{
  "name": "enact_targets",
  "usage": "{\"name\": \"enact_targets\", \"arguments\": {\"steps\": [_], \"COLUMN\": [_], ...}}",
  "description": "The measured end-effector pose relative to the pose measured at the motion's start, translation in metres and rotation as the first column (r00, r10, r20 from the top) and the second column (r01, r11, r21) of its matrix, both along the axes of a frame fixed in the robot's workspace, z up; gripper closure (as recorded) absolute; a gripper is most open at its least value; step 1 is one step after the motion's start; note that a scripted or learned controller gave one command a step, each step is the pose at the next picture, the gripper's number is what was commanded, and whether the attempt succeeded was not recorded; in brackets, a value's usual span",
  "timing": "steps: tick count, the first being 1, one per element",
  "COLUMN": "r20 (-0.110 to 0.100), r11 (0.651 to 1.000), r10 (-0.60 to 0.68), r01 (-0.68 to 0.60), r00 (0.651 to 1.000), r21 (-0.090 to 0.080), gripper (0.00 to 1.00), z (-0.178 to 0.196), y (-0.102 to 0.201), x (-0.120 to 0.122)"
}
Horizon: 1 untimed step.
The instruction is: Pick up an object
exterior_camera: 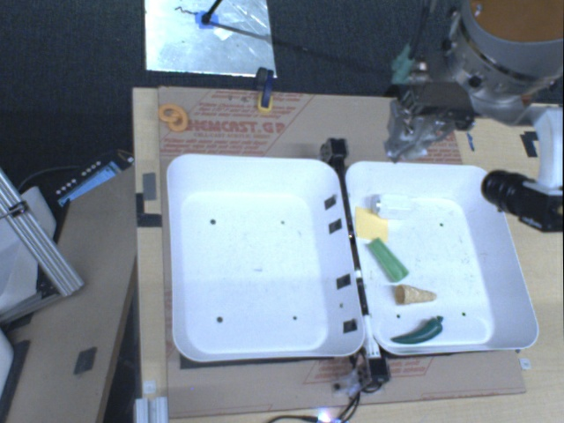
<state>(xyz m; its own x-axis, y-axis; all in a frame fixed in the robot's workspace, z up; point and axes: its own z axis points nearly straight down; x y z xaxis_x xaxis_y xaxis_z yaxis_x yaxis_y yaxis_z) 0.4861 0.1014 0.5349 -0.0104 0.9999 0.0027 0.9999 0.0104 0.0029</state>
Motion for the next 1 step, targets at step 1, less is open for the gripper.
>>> {"name": "enact_targets", "arguments": {"steps": [1], "r20": [-0.001], "r11": [1.0], "r10": [-0.002], "r01": [0.002], "r00": [1.0], "r21": [0.0], "gripper": [1.0], "z": [0.0], "y": [0.0411], "x": [0.0]}}
